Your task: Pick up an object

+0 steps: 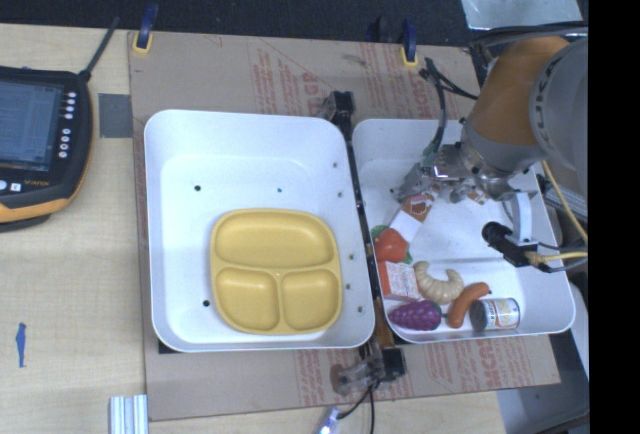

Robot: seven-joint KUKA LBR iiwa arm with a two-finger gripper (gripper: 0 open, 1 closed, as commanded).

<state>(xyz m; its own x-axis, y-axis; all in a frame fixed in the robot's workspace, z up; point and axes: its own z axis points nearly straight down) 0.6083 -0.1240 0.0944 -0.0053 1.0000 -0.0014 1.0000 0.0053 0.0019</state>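
The arm (520, 112) is reaching in from the right and hanging over the upper part of the right bin (380, 147), with its gripper (425, 184) sitting low near the middle of that bin; how far the claw is parted, and whether it has hold of anything, cannot be told from this slanted look down. The pickable things are lying in the lower left part of the same bin: a small brown and white piece (418, 207) just below the claw, a red pepper (392, 244), a flat red and white packet (401, 280), a pale croissant (440, 279), a purple eggplant (415, 315), an orange sausage (468, 303) and a small can (497, 313) crowding together toward the near wall. The left bin (160, 222) is holding a yellow divided plate (276, 270). The step in hand looks like the approach to a grasp, probably on the small piece nearest the claw. The next move is calling for a straight descent centred on one item, a firm close and a clean lift clear of the neighbours
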